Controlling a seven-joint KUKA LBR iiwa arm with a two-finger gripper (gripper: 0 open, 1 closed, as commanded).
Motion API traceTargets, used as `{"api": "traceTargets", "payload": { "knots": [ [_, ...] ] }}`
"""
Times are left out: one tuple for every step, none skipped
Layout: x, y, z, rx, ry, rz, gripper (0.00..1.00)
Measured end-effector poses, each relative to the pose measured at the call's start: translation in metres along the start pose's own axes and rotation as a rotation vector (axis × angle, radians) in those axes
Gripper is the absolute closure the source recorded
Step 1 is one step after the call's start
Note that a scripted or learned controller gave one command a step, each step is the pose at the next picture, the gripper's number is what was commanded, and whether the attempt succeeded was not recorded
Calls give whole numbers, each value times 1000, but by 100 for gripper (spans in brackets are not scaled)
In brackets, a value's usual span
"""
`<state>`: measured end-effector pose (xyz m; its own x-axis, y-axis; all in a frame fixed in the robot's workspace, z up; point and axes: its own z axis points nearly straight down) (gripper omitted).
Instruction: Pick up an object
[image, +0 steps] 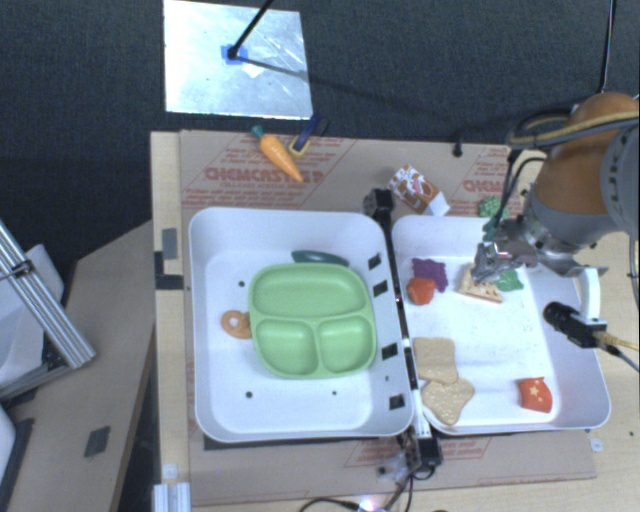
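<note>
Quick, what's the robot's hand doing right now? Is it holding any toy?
Hand: down in the right bin, just above the pizza slice toy. Whether it is open, closed or holding anything cannot be told.

Red print on cardboard sheet under bins: "CHEMCAST", repeated, upside down at far edge. Small food packet: print illegible.

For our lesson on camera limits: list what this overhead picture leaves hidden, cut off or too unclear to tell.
1. Camera view: the claw sits low over the pizza slice; too small to tell whether it grips anything.
2. The dark green item is mostly hidden behind the green tray.
3. The green toy is partly covered by the arm.
4. The arm is cut off by the right edge.
</note>
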<state>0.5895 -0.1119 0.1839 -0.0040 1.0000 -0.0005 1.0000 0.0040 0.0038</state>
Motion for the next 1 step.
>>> {"api": "traceTargets", "payload": {
  "knots": [
    [0, 1, -43, -1, 0, -1, 100]
  ]
}}
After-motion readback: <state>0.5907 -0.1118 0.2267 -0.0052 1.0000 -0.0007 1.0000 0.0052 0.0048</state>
